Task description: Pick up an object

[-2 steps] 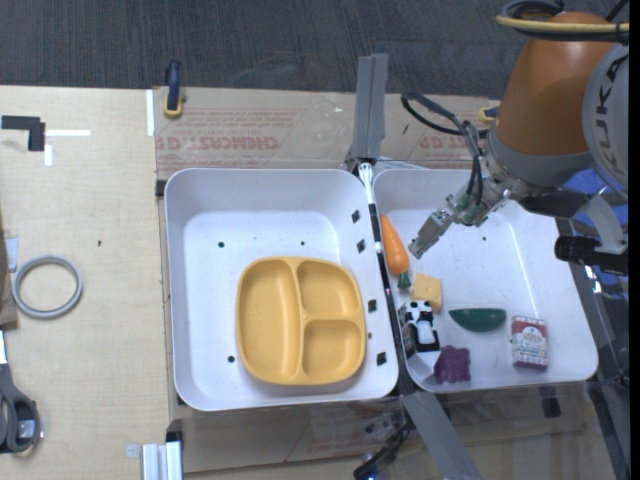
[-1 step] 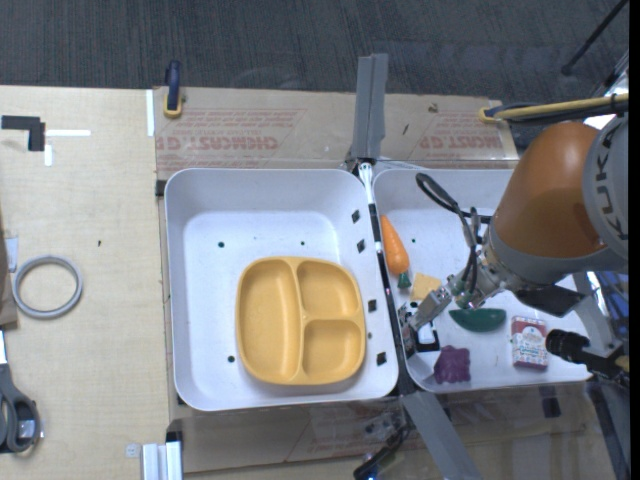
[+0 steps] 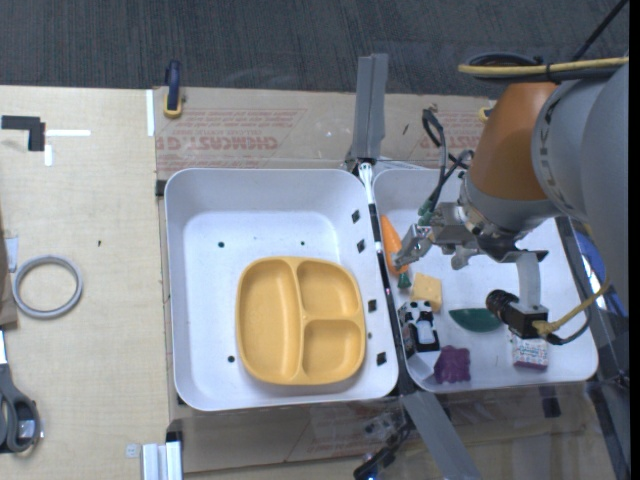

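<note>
My gripper [image 3: 411,247] hangs low over the left side of the right bin [image 3: 570,368], at the end of the grey arm with the orange band. Its tip is right beside an orange carrot-shaped piece [image 3: 389,234] that lies against the bin's left wall; whether it touches the piece is unclear. Just below the gripper lies a yellow wedge [image 3: 427,290]. Further toward the front are a black-and-white toy [image 3: 418,326], a purple grape bunch [image 3: 452,365], a teal piece [image 3: 474,318] and a small labelled box [image 3: 528,353]. The arm hides the back of this bin.
The left bin [image 3: 200,228] holds a yellow divided plate [image 3: 300,320]. On the wooden bench to the left lie a grey tape ring [image 3: 45,286] and scissors [image 3: 15,423]. A blue clamp [image 3: 173,88] sits at the back edge.
</note>
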`<state>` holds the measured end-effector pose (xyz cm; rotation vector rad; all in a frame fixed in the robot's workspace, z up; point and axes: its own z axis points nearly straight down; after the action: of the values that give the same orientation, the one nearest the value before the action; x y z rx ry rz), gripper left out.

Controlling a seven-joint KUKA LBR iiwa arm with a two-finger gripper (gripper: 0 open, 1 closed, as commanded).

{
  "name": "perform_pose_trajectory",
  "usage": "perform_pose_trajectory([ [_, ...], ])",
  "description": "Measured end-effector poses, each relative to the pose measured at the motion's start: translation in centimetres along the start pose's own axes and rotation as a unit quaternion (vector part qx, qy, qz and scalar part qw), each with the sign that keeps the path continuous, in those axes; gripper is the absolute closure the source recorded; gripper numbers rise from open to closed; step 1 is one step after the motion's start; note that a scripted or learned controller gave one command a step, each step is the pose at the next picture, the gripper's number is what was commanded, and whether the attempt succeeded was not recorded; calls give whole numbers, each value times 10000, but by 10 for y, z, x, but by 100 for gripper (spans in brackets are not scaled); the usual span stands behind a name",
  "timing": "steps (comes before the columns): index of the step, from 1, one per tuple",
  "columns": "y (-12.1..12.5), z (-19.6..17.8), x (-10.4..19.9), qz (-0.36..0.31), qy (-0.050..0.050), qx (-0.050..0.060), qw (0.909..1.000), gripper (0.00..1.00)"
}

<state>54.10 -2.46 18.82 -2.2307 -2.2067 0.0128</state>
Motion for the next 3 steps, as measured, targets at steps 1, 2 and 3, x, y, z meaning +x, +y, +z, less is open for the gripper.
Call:
perform_pose_trajectory([
  [1,42,0,-39,1172,0,1,9931,0],
  [2,24,100,-89,3213,7,11,9470,0],
  [3,117,99,-83,3877,7,8,9218,0],
])
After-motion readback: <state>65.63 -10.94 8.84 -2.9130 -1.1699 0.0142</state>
